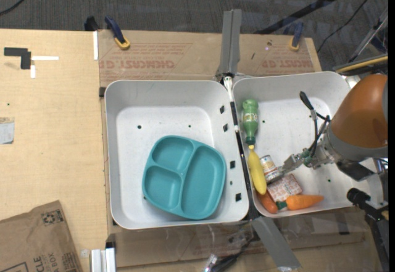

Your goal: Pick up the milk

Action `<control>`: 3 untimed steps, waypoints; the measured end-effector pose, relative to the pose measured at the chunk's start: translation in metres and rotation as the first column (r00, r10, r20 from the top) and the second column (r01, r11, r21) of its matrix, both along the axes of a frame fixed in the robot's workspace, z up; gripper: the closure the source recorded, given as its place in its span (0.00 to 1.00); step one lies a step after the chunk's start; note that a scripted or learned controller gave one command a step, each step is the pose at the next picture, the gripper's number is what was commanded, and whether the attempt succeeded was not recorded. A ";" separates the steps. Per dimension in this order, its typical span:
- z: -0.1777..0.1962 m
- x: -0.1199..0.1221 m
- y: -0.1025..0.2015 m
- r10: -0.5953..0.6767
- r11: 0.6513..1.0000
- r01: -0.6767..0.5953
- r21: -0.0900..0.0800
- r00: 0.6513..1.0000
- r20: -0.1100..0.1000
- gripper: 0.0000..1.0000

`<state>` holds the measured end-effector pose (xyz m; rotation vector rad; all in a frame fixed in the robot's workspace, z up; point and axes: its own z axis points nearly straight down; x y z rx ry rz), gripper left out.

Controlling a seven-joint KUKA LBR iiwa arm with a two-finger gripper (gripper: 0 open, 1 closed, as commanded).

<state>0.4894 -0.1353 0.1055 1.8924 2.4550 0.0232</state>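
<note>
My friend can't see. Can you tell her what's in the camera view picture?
A robot arm reaches into the right white bin, its end effector just above a small milk carton. Close by lie a banana, carrot, can and green bottle. The left bin holds a teal divided plate.

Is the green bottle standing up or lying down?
Lying down: the green bottle lies along the right bin's left wall, cap toward the banana.
</note>
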 end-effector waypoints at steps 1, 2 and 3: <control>-0.002 0.014 0.001 -0.079 0.997 0.079 0.006 0.997 -0.010 0.00; -0.002 0.014 0.001 -0.079 0.997 0.080 0.007 0.997 -0.010 0.00; -0.002 0.014 0.001 -0.079 0.997 0.079 0.007 0.997 -0.011 0.00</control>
